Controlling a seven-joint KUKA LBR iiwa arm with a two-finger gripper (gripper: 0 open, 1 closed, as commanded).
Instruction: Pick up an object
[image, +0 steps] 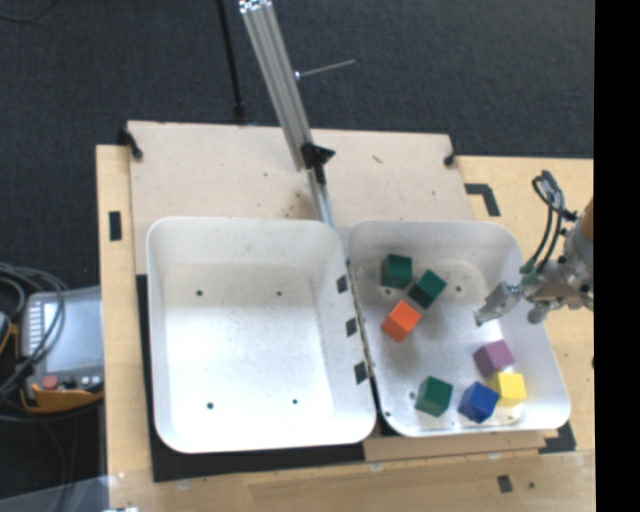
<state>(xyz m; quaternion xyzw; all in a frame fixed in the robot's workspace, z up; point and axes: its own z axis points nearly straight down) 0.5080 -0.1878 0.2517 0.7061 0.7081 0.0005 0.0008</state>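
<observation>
The right bin (455, 243) holds several small cubes. A green cube (397, 270), a dark green cube (428, 288) and an orange cube (402, 320) lie near its left wall. A purple cube (493, 357), a yellow cube (510, 387), a blue cube (479, 401) and another green cube (434, 395) sit near its front edge. My gripper (513, 307) hangs over the bin's right side, just above and behind the purple cube. Its fingers are spread, with nothing between them.
The left bin (250, 330) sits beside the right one, their walls touching at the middle. A slanted aluminium pole (285, 90) rises from behind the bins. A control pendant (60, 350) with cables lies off the bench at left.
</observation>
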